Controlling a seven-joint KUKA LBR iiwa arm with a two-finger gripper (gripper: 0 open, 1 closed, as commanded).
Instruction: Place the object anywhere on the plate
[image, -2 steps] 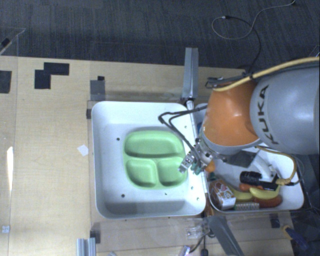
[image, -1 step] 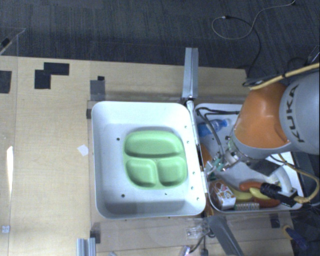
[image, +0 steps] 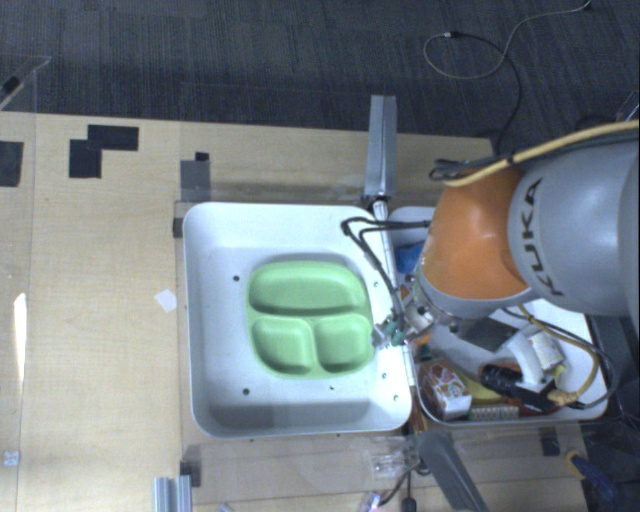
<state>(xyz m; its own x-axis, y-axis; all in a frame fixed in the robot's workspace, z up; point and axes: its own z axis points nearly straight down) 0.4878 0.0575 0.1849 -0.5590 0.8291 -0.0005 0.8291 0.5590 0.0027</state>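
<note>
Robot lab: KUKA arm (image: 560, 230), white bins (image: 210, 330), loose cables (image: 470, 50), plywood bench (image: 90, 330).

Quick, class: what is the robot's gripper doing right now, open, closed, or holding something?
Gripper: cannot be told. It sits at the right edge of the green plate, mostly hidden under the arm.

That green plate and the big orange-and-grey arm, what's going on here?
A robot arm reaches in over the right-hand bin, which holds a jumble of small items. Its end effector sits at the divide between the bins, beside the green plate's right edge. The three-compartment plate lies in the left bin with nothing on it yet.
</note>
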